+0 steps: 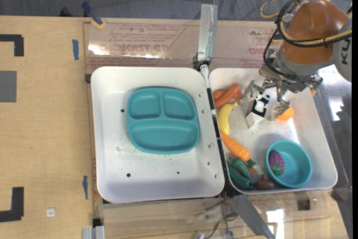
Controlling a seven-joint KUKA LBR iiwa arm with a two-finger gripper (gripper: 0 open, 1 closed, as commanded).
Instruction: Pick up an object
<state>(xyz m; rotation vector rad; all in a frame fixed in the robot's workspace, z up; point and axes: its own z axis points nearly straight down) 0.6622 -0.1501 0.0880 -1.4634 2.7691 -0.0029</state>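
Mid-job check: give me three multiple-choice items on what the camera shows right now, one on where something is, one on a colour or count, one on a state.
1. Where is the teal plate?
A. In the left bin
B. In the right bin
C. On the bare bench

2. What colour is the bowl in the right bin?
A. Red
B. Teal
C. Yellow

3. How does the gripper stand?
A. Over the left bin
B. Parked above the bench, left of both bins
C. Over the upper part of the right bin

Answers:
1. A: the divided plate lies alone in the middle of the left bin.
2. B: the bowl at that bin's lower right is teal, with something purple inside.
3. C: the gripper hangs over the right bin, near the banana and carrot.
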